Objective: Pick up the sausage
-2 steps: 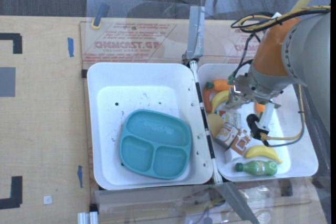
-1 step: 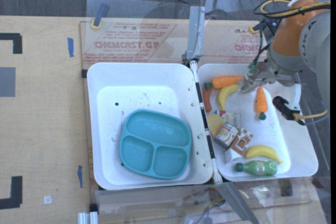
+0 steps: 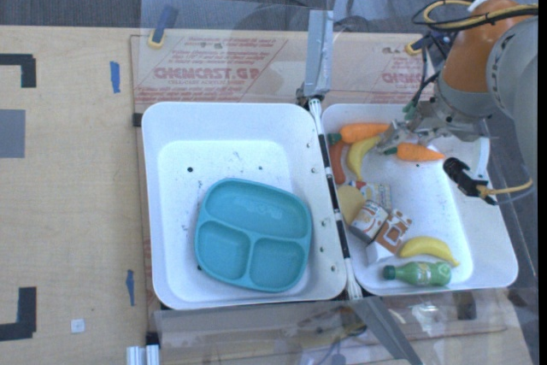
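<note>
Reddish-orange and narrow, the sausage [image 3: 338, 161] lies in the right bin [image 3: 491, 265], hard against the wall it shares with the left bin [image 3: 162, 184], just below a carrot [image 3: 363, 132] and touching a curved banana [image 3: 361, 156] on its far side from that wall. It is most likely a light plastic toy, stiff and smooth, so it may slip or roll if pinched off-centre. The best hold looks to be across its short width near the middle, though the wall on one side and the banana on the other leave little room for fingers. The gripper [image 3: 402, 135] hangs over the upper part of the right bin, further from the shared wall than the sausage, beside the banana's top and a second carrot [image 3: 420, 153]. Whether it is wide or narrow I cannot tell, as its tip is a grey blur among the toys. The arm [image 3: 491, 68] comes down steeply, orange band uppermost, with its wrist bent toward the shared wall.
</note>
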`<state>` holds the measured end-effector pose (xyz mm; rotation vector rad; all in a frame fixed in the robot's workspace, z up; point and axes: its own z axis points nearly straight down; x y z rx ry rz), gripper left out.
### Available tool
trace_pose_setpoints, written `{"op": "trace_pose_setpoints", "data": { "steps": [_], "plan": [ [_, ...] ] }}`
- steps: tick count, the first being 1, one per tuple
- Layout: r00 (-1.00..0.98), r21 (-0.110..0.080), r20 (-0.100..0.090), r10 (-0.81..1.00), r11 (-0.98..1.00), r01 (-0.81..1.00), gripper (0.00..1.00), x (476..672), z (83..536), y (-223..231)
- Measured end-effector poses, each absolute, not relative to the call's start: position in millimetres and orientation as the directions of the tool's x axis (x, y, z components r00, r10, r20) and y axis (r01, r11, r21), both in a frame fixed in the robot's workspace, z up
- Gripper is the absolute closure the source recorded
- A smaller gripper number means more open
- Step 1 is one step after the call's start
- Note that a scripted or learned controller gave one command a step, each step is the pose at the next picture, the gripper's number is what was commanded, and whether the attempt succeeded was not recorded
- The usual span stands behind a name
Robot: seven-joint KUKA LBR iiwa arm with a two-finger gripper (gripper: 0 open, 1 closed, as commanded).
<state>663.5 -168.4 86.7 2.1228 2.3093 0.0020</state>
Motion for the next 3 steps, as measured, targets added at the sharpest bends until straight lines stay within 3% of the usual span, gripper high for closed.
{"op": "trace_pose_setpoints", "data": {
  "steps": [1,2,3],
  "plan": [
    [-0.237,0.003,-0.005,0.971,0.237,0.971,0.00,668.5,87,-166],
    [-0.240,0.009,-0.010,0.971,0.240,0.971,1.00,671.1,99,-166],
    [-0.152,0.004,-0.004,0.988,0.152,0.988,1.00,668.7,89,-103]
  ]
}}
